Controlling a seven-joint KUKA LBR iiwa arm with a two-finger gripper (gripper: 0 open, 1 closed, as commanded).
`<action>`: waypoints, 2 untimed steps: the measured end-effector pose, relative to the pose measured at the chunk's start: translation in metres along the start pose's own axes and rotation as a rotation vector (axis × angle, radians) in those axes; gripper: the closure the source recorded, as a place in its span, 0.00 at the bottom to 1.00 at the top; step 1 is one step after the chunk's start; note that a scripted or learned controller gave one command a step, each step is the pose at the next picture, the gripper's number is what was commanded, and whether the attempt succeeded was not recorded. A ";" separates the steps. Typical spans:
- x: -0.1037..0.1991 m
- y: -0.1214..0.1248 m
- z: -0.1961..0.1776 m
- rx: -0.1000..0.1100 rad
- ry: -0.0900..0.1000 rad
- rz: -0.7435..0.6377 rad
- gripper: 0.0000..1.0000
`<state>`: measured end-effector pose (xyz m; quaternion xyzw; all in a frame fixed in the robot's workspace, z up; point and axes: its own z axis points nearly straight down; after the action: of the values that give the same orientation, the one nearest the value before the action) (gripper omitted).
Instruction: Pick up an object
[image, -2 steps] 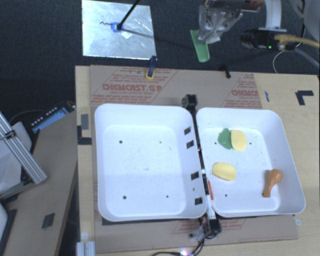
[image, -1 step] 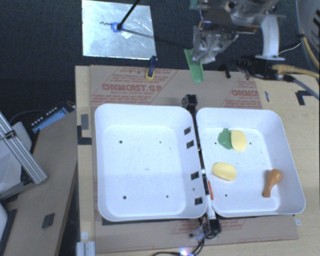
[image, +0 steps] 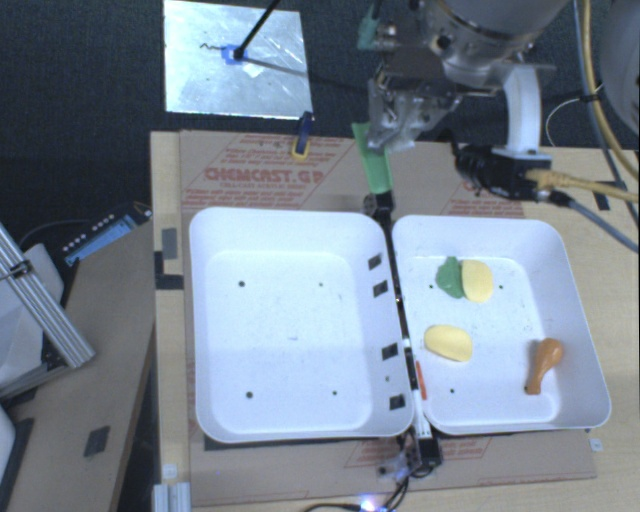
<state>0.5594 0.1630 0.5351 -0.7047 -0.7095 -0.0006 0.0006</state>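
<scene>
Landmark: the black hinge strip (image: 400, 330) running between the 2 shallow white plastic bins, near edge to far edge.
Left bin (image: 215, 300): left of the strip; its floor is bare white with 4 small dark dots, giving open room right up to all 4 raised rims.
Right bin (image: 575, 300): right of the strip; 4 loose objects lie on its floor, with free floor along the near rim and along the far rim.
Orange drumstick-shaped toy (image: 543, 363): far right of the strip, near the right rim; long axis runs near to far with a slight tilt, bulbous end away from the camera, thin end toward the near rim.
Yellow oval lemon-like piece (image: 449, 343): just right of the strip, nearest of the yellow things; long axis lies roughly across the bin, well apart from the drumstick.
Pale yellow oblong piece (image: 478, 281): farther back, right of the strip; long axis near to far.
Green leaf-shaped piece (image: 451, 277): touching the pale yellow piece on its strip side.
Gripper (image: 385, 140): beyond the far end of the strip, above the brown board outside both bins; whether it is released or clenched cannot be told, and a green strip (image: 377, 170) hangs below it.
</scene>
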 end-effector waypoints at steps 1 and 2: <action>-0.049 0.063 0.001 -0.003 -0.004 0.011 1.00; -0.104 0.110 0.001 -0.003 -0.004 0.011 1.00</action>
<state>0.6702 0.0593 0.5344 -0.7085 -0.7057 -0.0005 -0.0020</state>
